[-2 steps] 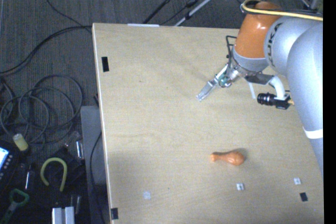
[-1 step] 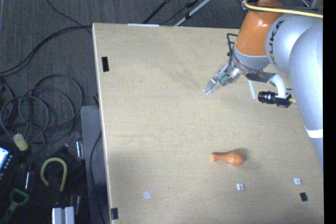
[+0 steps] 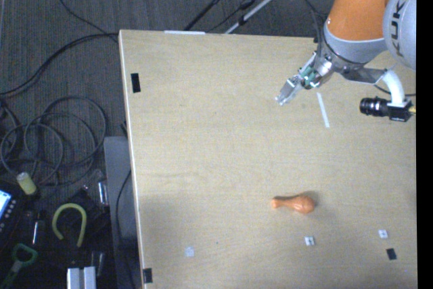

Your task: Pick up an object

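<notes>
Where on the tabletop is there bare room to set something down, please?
Most of the wooden tabletop is bare: the wide stretch from its left edge, past the black tape mark, to the gripper. The strip between gripper and orange object is free too. It is busier lower right, around the small markers, and upper right under the arm, by the white stick.

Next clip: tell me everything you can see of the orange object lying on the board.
The orange object is small and pear-shaped: a rounded bulb at the camera view's right, narrowing to a thin neck that points left. Its surface looks smooth and slightly glossy, perhaps plastic or rubber. It lies on its side on the pale wooden board, in the lower middle part. Nothing else touches it; the gripper is well away, up toward the far right.
</notes>
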Robot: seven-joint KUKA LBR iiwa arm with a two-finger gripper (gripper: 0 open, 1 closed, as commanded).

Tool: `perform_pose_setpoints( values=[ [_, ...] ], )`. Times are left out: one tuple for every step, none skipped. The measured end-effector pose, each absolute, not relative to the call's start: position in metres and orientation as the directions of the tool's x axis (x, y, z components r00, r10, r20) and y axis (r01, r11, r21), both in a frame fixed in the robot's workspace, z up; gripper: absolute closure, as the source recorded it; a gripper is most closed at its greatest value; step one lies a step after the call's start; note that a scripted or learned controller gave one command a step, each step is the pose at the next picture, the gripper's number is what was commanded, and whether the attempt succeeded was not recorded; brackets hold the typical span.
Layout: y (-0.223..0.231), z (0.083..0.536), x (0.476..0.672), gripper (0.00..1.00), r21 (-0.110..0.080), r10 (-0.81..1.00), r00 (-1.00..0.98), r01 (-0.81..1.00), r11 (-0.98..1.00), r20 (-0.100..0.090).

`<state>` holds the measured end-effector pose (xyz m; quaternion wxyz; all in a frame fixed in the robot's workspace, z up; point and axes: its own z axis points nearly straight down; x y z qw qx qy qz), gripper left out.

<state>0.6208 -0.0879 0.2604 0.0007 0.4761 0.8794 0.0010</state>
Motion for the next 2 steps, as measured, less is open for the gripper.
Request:
perform_pose_setpoints(
  values=[
    [-0.059,0.185,0.652,1.00,-0.001,0.896,-0.445,0.896,0.445,0.002],
    [-0.085,0.184,0.652,1.00,0.000,0.684,-0.729,0.684,0.729,0.000]
  ],
)
